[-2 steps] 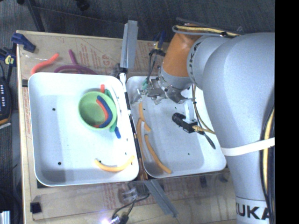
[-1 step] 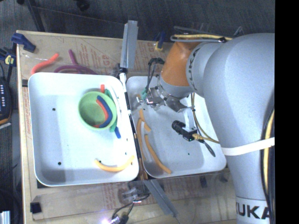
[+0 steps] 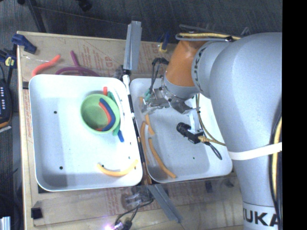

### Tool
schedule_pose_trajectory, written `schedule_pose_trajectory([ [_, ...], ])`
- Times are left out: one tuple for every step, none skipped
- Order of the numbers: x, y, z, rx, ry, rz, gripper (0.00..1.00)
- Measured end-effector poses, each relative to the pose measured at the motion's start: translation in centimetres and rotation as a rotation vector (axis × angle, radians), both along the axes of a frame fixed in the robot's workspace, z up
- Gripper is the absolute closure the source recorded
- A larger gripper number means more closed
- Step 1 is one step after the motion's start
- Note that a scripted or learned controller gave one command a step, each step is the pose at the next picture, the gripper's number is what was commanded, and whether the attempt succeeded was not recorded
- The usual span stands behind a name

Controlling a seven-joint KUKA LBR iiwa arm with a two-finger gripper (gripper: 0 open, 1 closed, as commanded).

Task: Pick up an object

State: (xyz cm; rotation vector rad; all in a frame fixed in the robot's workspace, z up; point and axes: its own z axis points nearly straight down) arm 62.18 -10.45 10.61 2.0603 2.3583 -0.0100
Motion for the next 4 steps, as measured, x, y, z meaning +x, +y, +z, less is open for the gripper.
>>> schedule_pose_trajectory([
  [-0.1, -0.4, 0.0, -0.005, 0.002, -0.003, 0.00],
  [0.0, -0.2, 1.0, -0.004, 0.001, 0.001, 1.00],
  [0.0, -0.2, 1.0, -0.004, 0.001, 0.002, 0.00],
  [-5.2, -0.8, -1.0, -0.007, -0.003, 0.068, 0.00],
])
